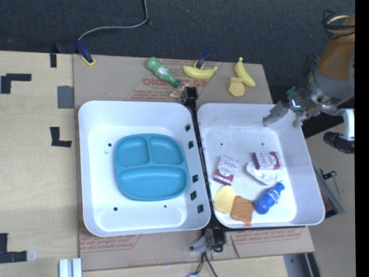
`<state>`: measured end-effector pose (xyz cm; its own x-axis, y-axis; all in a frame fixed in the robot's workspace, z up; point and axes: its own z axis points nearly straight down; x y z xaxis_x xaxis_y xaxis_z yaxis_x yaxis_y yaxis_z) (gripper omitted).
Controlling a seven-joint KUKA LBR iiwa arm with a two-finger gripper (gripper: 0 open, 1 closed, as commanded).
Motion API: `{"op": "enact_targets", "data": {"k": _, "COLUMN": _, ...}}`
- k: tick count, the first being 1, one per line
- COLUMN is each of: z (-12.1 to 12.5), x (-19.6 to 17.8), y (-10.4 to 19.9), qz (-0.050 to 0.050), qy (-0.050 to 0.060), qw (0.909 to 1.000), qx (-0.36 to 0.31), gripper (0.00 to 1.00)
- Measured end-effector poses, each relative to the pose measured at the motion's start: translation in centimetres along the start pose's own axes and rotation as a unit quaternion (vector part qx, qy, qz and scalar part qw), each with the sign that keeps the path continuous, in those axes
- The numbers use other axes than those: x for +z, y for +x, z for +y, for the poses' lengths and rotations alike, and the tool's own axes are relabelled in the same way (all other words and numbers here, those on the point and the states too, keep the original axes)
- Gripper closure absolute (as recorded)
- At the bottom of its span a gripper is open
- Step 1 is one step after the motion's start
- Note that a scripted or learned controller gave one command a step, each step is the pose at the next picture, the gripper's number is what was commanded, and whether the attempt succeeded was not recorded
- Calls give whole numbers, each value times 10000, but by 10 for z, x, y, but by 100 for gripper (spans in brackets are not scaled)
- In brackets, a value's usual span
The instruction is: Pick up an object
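Over right bin (300,154) back-right rim: end effector (286,114), fingers spread, holding nothing; bin's back half bare.

Off to the side

A blue tray (151,166) lies in the left bin (92,154). Behind the bins, on cardboard (115,79), lie a green bottle (162,71), two bananas (199,71) (244,74) and a yellow chunk (236,88). A cable (124,25) trails across the dark floor.

Blue tray (151,167) in left bin (92,120), pincer (286,113) over right bin's (305,172) rim
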<state>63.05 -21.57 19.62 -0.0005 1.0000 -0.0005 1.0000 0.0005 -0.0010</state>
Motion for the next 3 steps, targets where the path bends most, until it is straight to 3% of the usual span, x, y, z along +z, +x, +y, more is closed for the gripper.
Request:
{"op": "enact_targets", "data": {"k": 1, "z": -42, "x": 98, "y": 33, "qz": -10, "qy": -61, "qw": 10000, "qx": -6, "gripper": 0}}
{"op": "enact_targets", "data": {"k": 2, "z": -95, "x": 105, "y": 35, "qz": -42, "qy": -102, "qw": 9999, "qx": -3, "gripper": 0}}
{"op": "enact_targets", "data": {"k": 3, "z": -9, "x": 109, "y": 10, "qz": -17, "qy": -41, "qw": 10000, "qx": -7, "gripper": 0}}
